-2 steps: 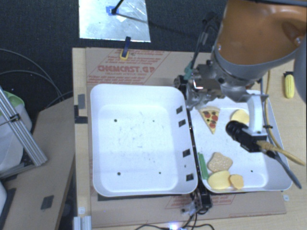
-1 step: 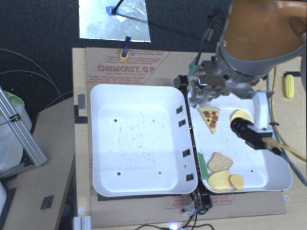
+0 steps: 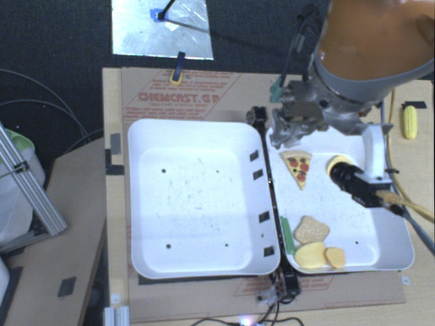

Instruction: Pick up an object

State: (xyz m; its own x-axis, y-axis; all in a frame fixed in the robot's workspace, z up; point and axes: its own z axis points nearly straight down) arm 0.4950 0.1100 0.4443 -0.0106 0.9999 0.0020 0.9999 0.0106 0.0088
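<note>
The right bin (image 3: 380,250) holds a pizza slice (image 3: 298,167) near its back left. A tan bread slice (image 3: 311,230) lies at the front. Just in front of the bread are a pale yellow oval piece (image 3: 309,255) and a smaller orange-yellow piece (image 3: 334,257). A thin green piece (image 3: 286,235) lies along the left wall. A yellow round thing (image 3: 334,161) is partly hidden by the arm. My gripper (image 3: 285,133) hangs over the bin's back left corner, just behind the pizza slice, and I see nothing held in it.
The left bin (image 3: 197,195) stands beside the right one, their walls meeting at the black clips (image 3: 262,195). Both rest on cardboard (image 3: 183,94). A yellow corn-like thing (image 3: 410,122) lies on the bench outside the right bin. The arm's big body (image 3: 374,39) looms over the back right.
</note>
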